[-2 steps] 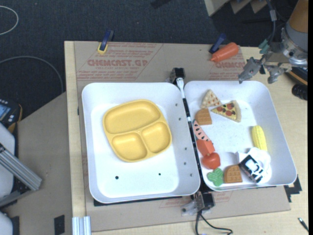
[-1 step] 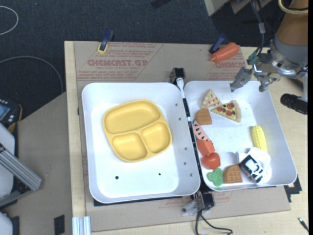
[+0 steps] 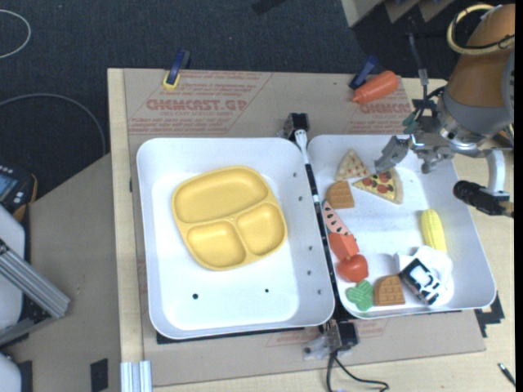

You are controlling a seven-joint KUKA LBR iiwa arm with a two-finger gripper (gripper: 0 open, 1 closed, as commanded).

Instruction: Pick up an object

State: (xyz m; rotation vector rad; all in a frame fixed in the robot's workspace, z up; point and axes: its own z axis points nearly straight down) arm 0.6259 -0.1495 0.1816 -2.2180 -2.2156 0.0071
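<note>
Two shallow white bins sit side by side on a pale bench top printed with faded red lettering. The left bin [image 3: 155,219] has smooth, glossy walls with rounded corners and holds a yellow divided plate [image 3: 229,216], three compartments moulded into one soft-edged plastic piece. Bare white floor shows all round that plate, most of it toward the near edge.

The right bin [image 3: 478,251] is crowded with toy food. A pizza slice [image 3: 380,185] lies flat near the far end, a triangle with red dots on its topping. Just beside it are a pale wedge sandwich [image 3: 352,166] and a brown toast-like wedge [image 3: 340,194]. A red strip [image 3: 337,229] runs down the left wall to a red tomato shape [image 3: 353,266], with a green piece [image 3: 359,295] and a waffle square [image 3: 389,291] at the near edge. A yellow corn cob [image 3: 432,230] lies toward the right wall, and a black-and-white item [image 3: 423,278] sits below it.

The gripper [image 3: 396,155] hangs over the far end of the right bin, its grey fingers spread, one tip close above the pizza slice, nothing between them. An orange carrot [image 3: 376,87] lies on the bench beyond the bins. Dark carpet surrounds the bench.
</note>
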